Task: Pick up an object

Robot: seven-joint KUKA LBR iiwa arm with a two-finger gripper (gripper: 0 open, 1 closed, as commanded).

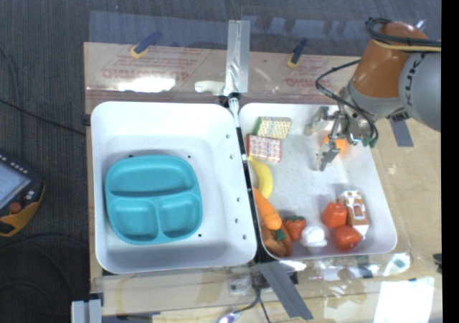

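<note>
We see the jaws [328, 143] low over the upper part of the right bin [380, 192], spread apart, nothing between them; a small orange bit sits at their base. Behind them, the grey arm [423, 88] with its orange band [380, 63] comes in from the right.

The right bin holds toy food. Left of the jaws, near the top-left corner: a light checkered box [274, 128], and a pinkish patterned box [263, 148] touching it just below. Under those, along the left wall, we see a yellow banana [264, 178], then an orange carrot [268, 215] running down to a brownish piece [279, 242] in the bottom-left corner. Along the bottom: a red strawberry-like piece [295, 228], a white piece [313, 235], a red tomato-like piece [333, 214], another red piece [347, 237], and a small white-and-orange carton [355, 207] touching the reds. All of these lie apart from the jaws.

The left bin [143, 124] holds one teal divided plate [152, 197], three compartments, lying flat.

Both bins sit side by side on the table [172, 63]; two blue-yellow clips [145, 43] [297, 54] lie on its far edge.
</note>
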